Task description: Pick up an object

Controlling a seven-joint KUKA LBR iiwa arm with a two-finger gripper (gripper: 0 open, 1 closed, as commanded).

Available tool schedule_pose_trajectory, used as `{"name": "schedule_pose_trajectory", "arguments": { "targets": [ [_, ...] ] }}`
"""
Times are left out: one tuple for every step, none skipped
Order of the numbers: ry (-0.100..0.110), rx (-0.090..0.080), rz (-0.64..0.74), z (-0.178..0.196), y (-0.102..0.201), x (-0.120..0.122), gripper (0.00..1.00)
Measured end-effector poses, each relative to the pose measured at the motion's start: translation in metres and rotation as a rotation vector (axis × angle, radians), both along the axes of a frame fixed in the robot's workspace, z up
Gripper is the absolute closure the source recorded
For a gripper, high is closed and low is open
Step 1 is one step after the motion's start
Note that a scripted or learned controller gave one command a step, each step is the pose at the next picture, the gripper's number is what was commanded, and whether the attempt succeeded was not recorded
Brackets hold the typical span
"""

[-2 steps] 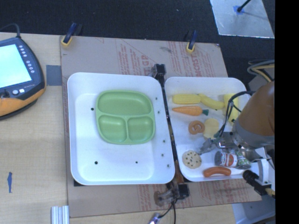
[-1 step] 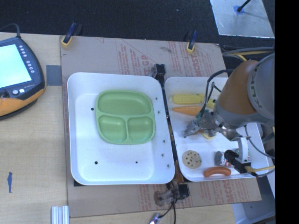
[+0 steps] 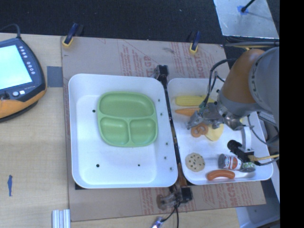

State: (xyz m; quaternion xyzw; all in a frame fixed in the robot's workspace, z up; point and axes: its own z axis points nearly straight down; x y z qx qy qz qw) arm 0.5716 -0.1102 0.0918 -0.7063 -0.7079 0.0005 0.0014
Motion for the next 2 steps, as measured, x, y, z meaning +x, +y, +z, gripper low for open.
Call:
{"name": "schedule_pose_trajectory", "arguments": {
  "targets": [
    [0.0,0.0,0.001,0.0,0.015,0.049,0.0],
    [0.005,-0.001,0.003,0.0,0.015,0.084,0.0]
  ]
}}
